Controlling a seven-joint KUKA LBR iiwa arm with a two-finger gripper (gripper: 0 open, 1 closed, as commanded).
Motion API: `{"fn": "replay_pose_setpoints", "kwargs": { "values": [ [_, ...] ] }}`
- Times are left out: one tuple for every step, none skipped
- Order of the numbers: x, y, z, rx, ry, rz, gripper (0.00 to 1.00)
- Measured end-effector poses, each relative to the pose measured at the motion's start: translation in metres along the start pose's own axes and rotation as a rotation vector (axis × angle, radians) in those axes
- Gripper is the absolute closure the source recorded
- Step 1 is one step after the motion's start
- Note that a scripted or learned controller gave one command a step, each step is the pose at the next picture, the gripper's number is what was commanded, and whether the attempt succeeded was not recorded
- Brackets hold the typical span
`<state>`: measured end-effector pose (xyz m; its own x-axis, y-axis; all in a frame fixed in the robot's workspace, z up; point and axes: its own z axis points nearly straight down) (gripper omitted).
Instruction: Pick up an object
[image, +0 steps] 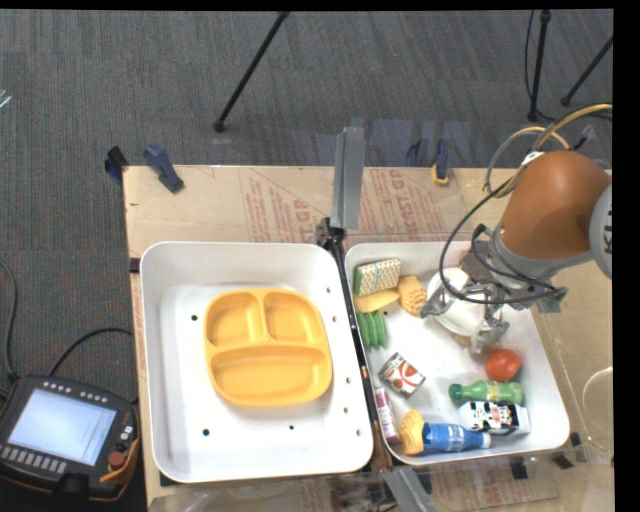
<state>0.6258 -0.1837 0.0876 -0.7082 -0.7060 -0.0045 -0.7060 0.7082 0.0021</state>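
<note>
The right bin holds several toys: a red tomato, a green bottle, a black-and-white carton, a blue bottle with a yellow end, a red-and-white can, a green striped box, a yellow ridged piece and green pods. My gripper hangs low over the bin's upper middle, open, its fingers standing on either side of a white rounded object. Whether they touch it I cannot tell. The tomato lies just below the right finger.
A yellow divided plate lies in the left bin. A narrow wall separates the two bins. Cables loop above the wrist at the right. A teach pendant sits on the floor at lower left.
</note>
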Motion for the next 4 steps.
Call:
{"fn": "replay_pose_setpoints", "kwargs": {
  "values": [
    [0.049,0.013,0.0,0.0,0.0,-0.039,0.0],
    [-0.047,0.032,0.0,0.001,-0.001,-0.034,0.0],
    [-0.027,0.002,0.002,-0.008,0.003,-0.063,0.0],
    [-0.008,-0.019,0.0,-0.003,0.001,-0.119,0.0]
  ]
}}
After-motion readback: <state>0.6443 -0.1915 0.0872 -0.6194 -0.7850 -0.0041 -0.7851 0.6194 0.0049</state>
